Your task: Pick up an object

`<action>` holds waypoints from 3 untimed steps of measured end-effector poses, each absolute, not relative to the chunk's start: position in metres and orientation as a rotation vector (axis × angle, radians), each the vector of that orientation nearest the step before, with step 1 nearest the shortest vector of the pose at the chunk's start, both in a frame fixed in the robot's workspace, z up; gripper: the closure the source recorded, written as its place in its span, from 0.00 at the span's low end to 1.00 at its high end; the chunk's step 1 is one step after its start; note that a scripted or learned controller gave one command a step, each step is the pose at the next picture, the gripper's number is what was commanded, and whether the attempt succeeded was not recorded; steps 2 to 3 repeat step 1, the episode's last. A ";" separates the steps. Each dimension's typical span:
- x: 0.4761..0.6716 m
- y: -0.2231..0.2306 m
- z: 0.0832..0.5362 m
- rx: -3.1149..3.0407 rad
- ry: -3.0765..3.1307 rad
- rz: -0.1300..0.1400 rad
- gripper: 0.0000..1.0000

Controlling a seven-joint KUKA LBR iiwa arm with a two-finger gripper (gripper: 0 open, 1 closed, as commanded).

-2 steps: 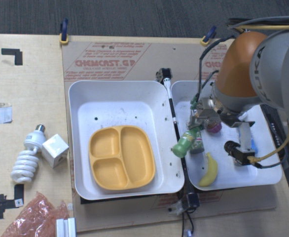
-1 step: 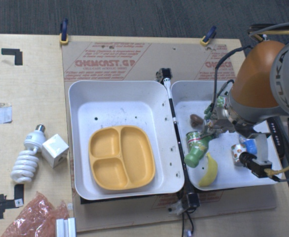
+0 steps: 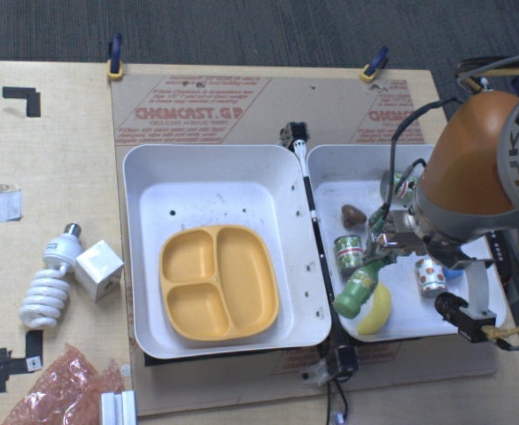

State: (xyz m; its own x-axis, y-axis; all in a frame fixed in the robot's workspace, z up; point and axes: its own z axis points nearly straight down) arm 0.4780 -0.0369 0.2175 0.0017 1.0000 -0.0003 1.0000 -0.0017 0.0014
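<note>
Bench w/ two bins; gripper [image 3: 385, 237] over right bin [image 3: 330, 162], just above can [image 3: 349, 253]; jaw state unclear.

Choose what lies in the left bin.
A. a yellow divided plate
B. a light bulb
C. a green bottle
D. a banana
A: the yellow plate with three compartments sits in the left bin; the bottle and banana are in the right bin, and the bulb lies on the bench.
</note>
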 end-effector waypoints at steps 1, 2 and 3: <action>0.581 0.007 0.197 2.219 2.223 -0.002 1.00; 0.581 0.007 0.197 2.219 2.223 -0.002 1.00; 0.581 0.007 0.197 2.219 2.223 -0.002 1.00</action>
